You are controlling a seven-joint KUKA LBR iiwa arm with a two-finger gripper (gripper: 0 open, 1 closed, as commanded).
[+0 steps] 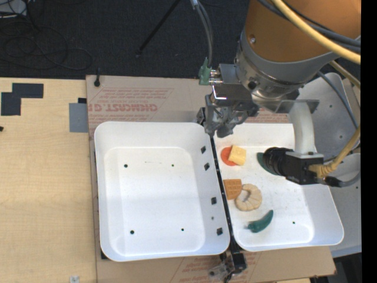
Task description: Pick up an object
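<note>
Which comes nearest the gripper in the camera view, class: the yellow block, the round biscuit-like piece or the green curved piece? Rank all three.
From the gripper:
1. Yellow block, just below it in the right bin.
2. Round biscuit-like piece, mid-bin.
3. Green curved piece, near the front edge.

you're looking down on a light wood bench [41, 187] that runs under the whole setup. directly on it lies a flat sheet of brown cardboard [147, 102] with red printing that reads upside down from your side. the two shallow white bins sit on that cardboard, side by side and touching along their inner rims: the left bin [109, 158] and the right bin [321, 226]. a row of small black clips [213, 200] runs along the seam where they meet. on the bare wood to the left you see dark angular patches [17, 96] and a grey rectangle [77, 117] just beside the cardboard's edge.
</note>
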